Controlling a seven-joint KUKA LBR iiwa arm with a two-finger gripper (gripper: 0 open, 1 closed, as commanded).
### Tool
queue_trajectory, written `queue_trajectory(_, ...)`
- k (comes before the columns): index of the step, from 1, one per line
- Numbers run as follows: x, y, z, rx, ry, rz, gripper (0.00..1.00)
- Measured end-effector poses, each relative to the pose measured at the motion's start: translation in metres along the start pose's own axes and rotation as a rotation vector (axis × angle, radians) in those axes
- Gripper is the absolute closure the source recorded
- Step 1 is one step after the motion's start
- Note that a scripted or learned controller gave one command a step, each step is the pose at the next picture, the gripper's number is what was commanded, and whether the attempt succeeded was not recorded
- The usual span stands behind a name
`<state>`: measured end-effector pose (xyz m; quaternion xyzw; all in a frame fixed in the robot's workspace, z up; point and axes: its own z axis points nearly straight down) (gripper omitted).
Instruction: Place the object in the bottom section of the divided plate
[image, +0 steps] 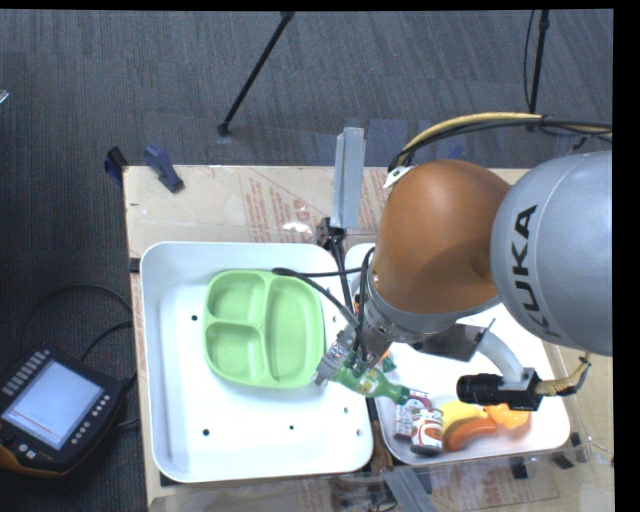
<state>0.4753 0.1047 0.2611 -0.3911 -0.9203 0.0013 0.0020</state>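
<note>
The KUKA arm (500, 250) hogs most of the right side, its big orange band hanging over the seam between the 2 white bins. Left bin (175, 420) has the green divided plate (265, 328) lying flat near its middle, 3 sections and nothing in any of them that I can see. Right bin (555, 425) keeps the leftovers – a small can (420, 422) and something orange and yellow (475, 425), bunched at the near end.

The gripper (345, 365) sits just off the plate's lower right corner with a green bottle (372, 381) between its fingers, clamped near one end – the rest pokes out tilted toward the right bin. My guess is it's mid carry, so the bottle is next to the plate, not on it yet
</note>
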Motion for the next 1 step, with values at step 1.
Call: queue_trajectory(1,-0.1121,0.0682,-0.0106,-0.003,-0.002,-0.078,1.00)
